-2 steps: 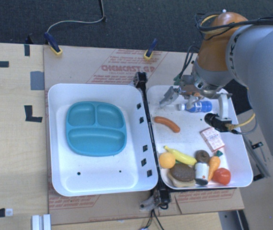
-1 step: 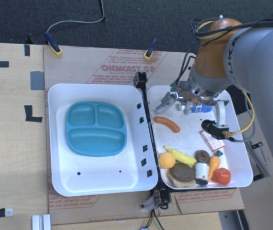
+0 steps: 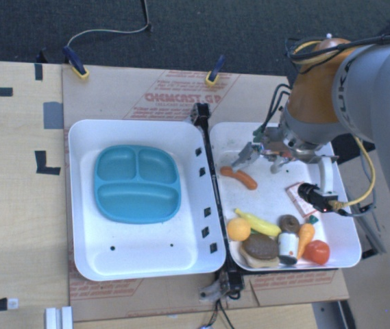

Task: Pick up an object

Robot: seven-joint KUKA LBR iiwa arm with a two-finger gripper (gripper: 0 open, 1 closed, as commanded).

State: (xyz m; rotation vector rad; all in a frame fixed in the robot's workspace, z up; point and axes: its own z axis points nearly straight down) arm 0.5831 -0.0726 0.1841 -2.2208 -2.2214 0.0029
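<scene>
My gripper (image 3: 262, 159) hangs over the back part of the right bin (image 3: 270, 190), open, with nothing between its fingers. Its left finger (image 3: 245, 156) ends just above an orange-red sausage (image 3: 239, 177) lying on the bin floor. Along the bin's front edge lie an orange (image 3: 238, 229), a yellow banana (image 3: 258, 223), a brown sandwich cookie (image 3: 262, 247), a chocolate donut (image 3: 289, 223), a small white can (image 3: 288, 247), a carrot (image 3: 306, 235) and a red tomato (image 3: 317, 251).
The left bin (image 3: 85, 238) holds a blue divided plate (image 3: 138, 184). A pink-edged card (image 3: 296, 195) lies near the right bin's right side. A black divider (image 3: 208, 184) runs between the bins. The arm's grey and orange body (image 3: 332, 94) looms over the right bin's back corner.
</scene>
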